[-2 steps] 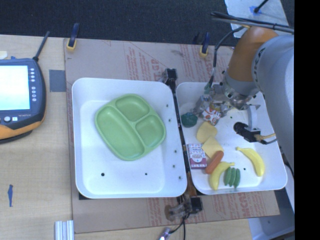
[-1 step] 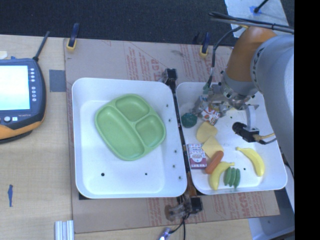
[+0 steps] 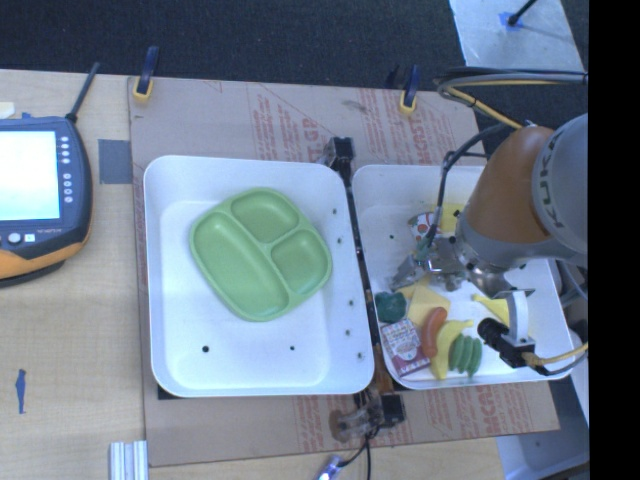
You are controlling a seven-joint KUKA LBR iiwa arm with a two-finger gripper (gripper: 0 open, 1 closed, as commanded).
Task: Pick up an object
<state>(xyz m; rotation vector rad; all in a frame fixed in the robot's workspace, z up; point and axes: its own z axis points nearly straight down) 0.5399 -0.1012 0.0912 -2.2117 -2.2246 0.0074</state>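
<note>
A handheld control pad (image 3: pixel 40 198) with a pale screen lies at the bench's (image 3: pixel 70 338) left edge, well apart from the bins. The left bin (image 3: pixel 165 268), smooth white plastic with rounded corners, carries a matte green divided plate (image 3: pixel 260 253) set toward its back; the front strip and left margin of its floor are bare. The right bin (image 3: pixel 372 193) touches it along the middle seam. Small toy foods crowd this bin's front left corner: a dark green piece (image 3: pixel 390 305), a red-and-white packet (image 3: pixel 401 343), an orange carrot-like piece (image 3: pixel 433 331), yellow pieces (image 3: pixel 430 296) and a ribbed green piece (image 3: pixel 465 353). The grey arm (image 3: pixel 530 198) with its orange band reaches in from the right edge and bends down over the bin's middle. Its gripper (image 3: pixel 428 264) sits low just above the yellow pieces; whether the jaws are wide or narrow, I cannot tell.
</note>
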